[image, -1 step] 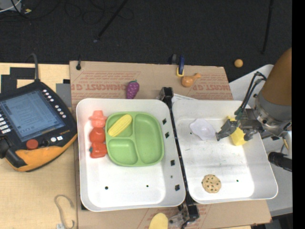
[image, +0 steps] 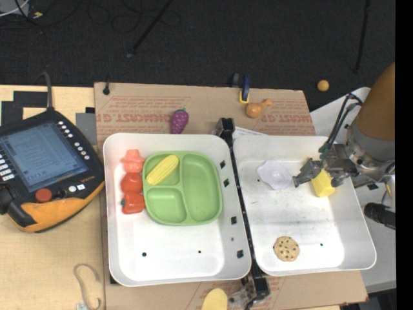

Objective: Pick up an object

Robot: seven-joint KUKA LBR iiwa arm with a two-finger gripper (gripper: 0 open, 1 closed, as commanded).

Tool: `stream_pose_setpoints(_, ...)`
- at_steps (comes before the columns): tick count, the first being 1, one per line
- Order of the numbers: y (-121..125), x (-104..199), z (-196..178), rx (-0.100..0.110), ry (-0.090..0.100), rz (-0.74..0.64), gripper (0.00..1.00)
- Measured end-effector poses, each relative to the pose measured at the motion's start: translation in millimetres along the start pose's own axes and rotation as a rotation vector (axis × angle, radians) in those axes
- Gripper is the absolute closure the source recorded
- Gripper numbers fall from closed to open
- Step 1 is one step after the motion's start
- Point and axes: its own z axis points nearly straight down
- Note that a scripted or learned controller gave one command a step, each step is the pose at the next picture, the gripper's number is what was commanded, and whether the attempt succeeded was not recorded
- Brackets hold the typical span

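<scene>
Legible text found on one item only. The cardboard sheet (image: 206,112) beneath the two bins carries red printed lettering, appearing upside down from this camera; it occurs twice along the far edge, left and right, and cannot be read with certainty. The handheld control pendant (image: 45,166) shows a lit screen, its contents too small to read.

I see a small yellow block (image: 322,186) sitting over the right bin (image: 361,237), tilted, tucked between the jaws at the bin's right side. A round chocolate-chip cookie (image: 286,248) lies flat near the bin's front edge, well apart from it.
</scene>
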Motion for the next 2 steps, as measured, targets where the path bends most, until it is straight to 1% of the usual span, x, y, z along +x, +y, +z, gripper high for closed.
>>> stream_pose_setpoints(1, 0, 5, 64, 0.005, 0.001, -0.001, 0.0)
stream_pose_setpoints(2, -7, 1, 124, 0.006, 0.001, -0.001, 0.0)
